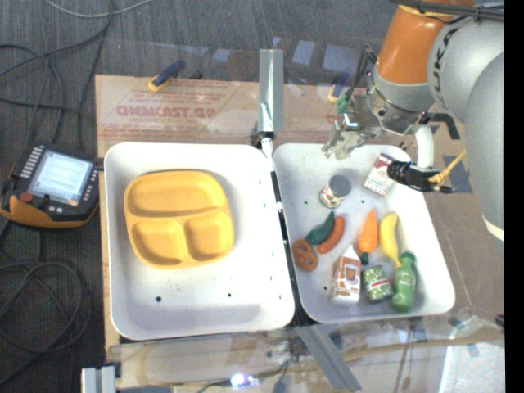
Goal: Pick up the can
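The can (334, 191) is small, with a grey lid and a pale printed side. It lies tipped in the upper middle of the right bin (442, 301). My gripper (344, 143) hangs over the bin's far left corner, a short way above and behind the can, apart from it. Its fingers (332, 148) are spread open with nothing between them.
Near the can lie a red-and-white packet (378, 178), a carrot (368, 230), a banana (390, 236), a green-and-red piece (326, 233), a pretzel (305, 256), a small carton (347, 275) and a green bottle (404, 281). The left bin (123, 301) holds a yellow divided tray (180, 217).
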Tool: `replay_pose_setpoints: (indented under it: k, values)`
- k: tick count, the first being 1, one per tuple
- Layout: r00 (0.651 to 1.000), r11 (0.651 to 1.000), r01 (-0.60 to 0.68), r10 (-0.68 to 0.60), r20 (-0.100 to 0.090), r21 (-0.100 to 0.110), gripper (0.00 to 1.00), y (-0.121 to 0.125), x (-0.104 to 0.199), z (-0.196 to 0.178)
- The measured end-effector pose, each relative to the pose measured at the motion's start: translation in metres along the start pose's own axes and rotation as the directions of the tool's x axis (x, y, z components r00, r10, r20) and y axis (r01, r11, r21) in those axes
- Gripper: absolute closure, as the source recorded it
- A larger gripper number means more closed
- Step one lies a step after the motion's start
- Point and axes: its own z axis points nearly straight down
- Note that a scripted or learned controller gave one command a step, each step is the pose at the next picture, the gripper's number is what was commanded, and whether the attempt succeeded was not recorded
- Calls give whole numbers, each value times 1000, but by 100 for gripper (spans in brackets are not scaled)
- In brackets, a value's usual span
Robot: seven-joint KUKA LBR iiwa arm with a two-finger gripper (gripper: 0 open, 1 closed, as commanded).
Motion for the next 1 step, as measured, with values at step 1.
replay_pose_setpoints:
  k: [1]
  values:
    - [999, 999, -43, 43, 2, 0, 100, -49, 97, -122]
